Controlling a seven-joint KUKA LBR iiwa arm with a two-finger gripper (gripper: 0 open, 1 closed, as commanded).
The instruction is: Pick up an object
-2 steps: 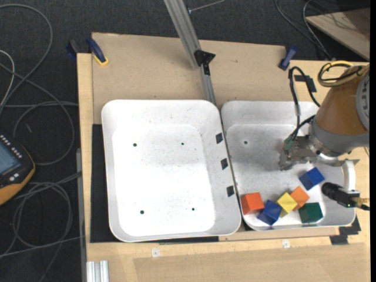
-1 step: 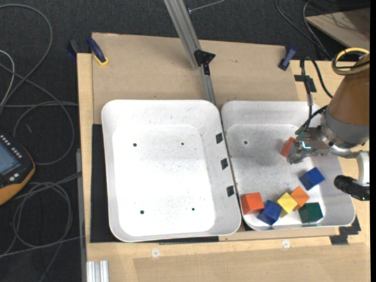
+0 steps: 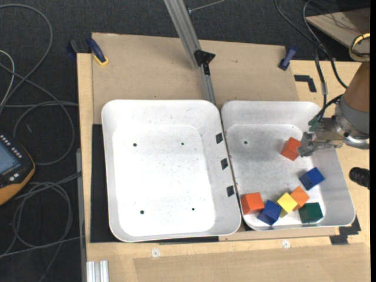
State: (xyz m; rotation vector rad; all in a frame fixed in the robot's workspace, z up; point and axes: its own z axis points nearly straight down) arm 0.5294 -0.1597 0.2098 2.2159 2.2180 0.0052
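Camera view, right bin (image 3: 267,113): one orange block (image 3: 290,148), tilted, well apart from the block cluster (image 3: 285,204) at the near edge. Gripper (image 3: 305,145) touching the block's right side; grip unclear, cannot tell. Block lies left of gripper.

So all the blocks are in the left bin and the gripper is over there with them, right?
Wrong bin. In the camera view the blocks, such as the orange block and blue block, lie in the right bin, and the gripper is there with them.
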